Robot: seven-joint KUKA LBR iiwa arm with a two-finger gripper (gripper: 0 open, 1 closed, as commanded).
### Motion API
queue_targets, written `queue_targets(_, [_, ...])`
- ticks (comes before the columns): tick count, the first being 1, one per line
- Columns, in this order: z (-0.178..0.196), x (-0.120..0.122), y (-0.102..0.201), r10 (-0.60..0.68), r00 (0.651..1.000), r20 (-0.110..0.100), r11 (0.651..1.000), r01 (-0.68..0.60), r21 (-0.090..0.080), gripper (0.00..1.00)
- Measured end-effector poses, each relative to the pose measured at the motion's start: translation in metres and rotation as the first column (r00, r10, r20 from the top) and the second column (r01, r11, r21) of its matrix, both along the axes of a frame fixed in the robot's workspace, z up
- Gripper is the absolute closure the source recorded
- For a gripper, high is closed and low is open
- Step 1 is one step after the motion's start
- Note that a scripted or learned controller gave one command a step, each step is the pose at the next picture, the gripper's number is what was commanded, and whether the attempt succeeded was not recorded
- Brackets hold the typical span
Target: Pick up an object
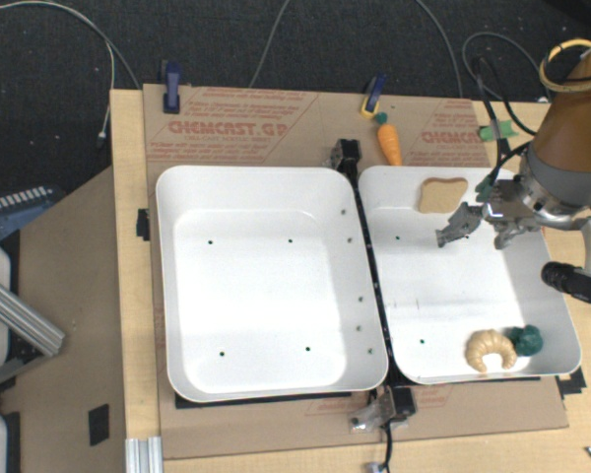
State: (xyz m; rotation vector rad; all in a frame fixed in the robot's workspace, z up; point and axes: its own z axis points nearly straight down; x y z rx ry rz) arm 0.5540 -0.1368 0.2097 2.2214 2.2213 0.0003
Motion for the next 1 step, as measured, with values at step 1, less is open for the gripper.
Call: queue_targets(1, [-0.0977, -0.0344, -0.0564, -0.004, 1.0, -0.007, 1.0, 0.004, 0.001, 0.0])
